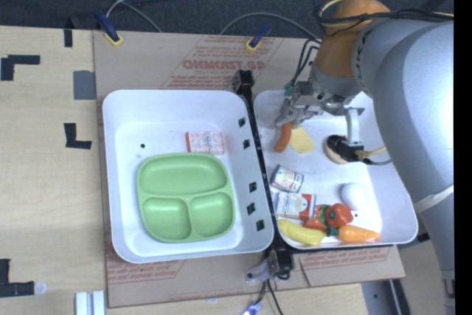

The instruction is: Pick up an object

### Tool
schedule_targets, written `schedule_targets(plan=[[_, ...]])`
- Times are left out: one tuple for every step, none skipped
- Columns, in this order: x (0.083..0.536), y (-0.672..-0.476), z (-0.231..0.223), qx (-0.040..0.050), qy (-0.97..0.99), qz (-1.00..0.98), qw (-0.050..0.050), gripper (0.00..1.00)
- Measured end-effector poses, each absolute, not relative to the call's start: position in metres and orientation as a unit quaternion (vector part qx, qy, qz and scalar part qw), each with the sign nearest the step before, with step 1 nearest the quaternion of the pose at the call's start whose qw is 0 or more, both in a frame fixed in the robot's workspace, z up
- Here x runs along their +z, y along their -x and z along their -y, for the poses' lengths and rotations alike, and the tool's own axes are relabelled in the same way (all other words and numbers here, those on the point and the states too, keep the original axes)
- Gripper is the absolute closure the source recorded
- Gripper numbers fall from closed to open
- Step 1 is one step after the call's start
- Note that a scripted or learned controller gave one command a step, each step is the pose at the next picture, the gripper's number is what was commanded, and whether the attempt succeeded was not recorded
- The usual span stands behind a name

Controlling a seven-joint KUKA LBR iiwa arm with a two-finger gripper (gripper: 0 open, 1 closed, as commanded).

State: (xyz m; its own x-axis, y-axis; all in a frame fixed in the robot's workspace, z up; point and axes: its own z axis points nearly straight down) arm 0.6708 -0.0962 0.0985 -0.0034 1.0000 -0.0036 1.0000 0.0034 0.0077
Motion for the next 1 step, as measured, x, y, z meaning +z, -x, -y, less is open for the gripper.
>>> schedule_targets(plan=[[0.1851, -0.6397, 0.0392, 0.0004, -0.706, -0.708, 0.0, 1.0]])
